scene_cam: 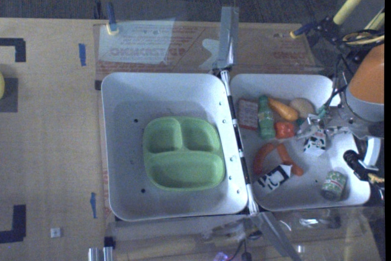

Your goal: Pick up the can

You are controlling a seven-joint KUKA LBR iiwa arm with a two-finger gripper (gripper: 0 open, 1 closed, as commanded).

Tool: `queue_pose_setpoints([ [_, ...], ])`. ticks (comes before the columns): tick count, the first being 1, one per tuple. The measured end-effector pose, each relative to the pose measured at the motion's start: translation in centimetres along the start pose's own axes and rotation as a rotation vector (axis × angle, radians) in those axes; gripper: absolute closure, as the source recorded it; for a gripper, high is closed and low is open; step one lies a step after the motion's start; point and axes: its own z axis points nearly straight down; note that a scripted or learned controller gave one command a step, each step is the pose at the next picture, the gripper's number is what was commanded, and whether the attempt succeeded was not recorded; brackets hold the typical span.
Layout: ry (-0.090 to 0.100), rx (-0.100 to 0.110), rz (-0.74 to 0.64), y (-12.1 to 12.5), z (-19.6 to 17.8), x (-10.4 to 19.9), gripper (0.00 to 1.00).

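The can [334, 184] is small and green with a pale label. It rests in the front right corner of the right bin [292, 202]. My gripper [322, 126] hangs over the right part of that bin, behind the can and a little to its left, well apart from it. A small black-and-white cow-patterned item [314, 143] sits just below the gripper. The grey arm with its orange band [371, 77] comes in from the right edge.
The right bin also holds a green bottle [266, 117], an orange carrot [283, 109], a red pepper [285, 129], a brownish card [247, 113], an orange sausage [272, 154] and a black-and-white carton [274, 177]. A green divided plate [182, 153] lies in the left bin [119, 131].
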Motion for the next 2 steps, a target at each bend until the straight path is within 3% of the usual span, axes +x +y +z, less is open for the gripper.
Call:
queue_pose_setpoints([
  [1,-0.009,-0.005,0.005,0.0,-1.2,-0.5,1.00],
  [2,-0.013,-0.005,0.491,5.6,-11.8,1.4,1.00],
])
